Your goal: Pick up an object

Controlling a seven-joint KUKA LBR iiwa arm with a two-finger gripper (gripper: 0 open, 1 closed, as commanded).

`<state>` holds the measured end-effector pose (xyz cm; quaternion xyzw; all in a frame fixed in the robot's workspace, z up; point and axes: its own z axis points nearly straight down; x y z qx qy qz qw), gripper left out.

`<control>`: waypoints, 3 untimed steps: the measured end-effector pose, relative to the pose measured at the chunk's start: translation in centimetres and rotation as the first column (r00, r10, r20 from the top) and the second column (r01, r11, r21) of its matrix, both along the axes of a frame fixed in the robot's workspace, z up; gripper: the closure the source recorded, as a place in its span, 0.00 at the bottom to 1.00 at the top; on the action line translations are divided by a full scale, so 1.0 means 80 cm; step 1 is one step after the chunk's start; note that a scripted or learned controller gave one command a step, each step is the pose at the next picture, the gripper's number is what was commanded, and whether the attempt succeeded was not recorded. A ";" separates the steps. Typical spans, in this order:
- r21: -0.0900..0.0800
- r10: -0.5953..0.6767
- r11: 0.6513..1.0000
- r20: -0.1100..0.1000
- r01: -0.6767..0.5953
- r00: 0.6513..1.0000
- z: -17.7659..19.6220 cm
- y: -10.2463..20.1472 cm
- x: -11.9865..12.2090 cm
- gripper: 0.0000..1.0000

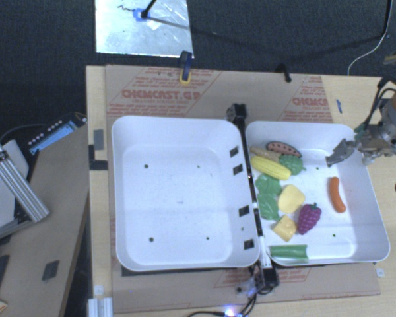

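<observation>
The right bin (377, 226) holds several toy foods. An orange sausage (336, 195) lies alone toward its right side. On the left side sit a yellow corn cob (270, 167), a watermelon slice (279, 148), green leafy pieces (268, 195), a yellow pepper (291, 198), purple grapes (308, 217), a small yellow piece (284, 228) and a green pod (290, 250). My gripper (336, 154) hangs over the bin's upper right part, above and just behind the sausage, apart from it. Nothing shows in its grasp.
The left bin (178, 190) stands beside the right one, joined by a black clamped divider (247, 190). Both rest on a cardboard sheet (158, 91). A shiny foil square (142, 18) lies behind the bench. Cables (376, 45) run at the upper right.
</observation>
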<state>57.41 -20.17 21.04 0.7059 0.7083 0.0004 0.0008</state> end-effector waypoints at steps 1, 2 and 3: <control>0.004 -0.001 1.000 -0.006 0.001 1.000 -0.162 0.036 -0.057 0.00; -0.002 0.004 1.000 0.008 -0.004 1.000 -0.155 0.022 0.054 0.00; 0.000 0.007 1.000 -0.004 -0.007 1.000 -0.158 0.090 0.115 0.00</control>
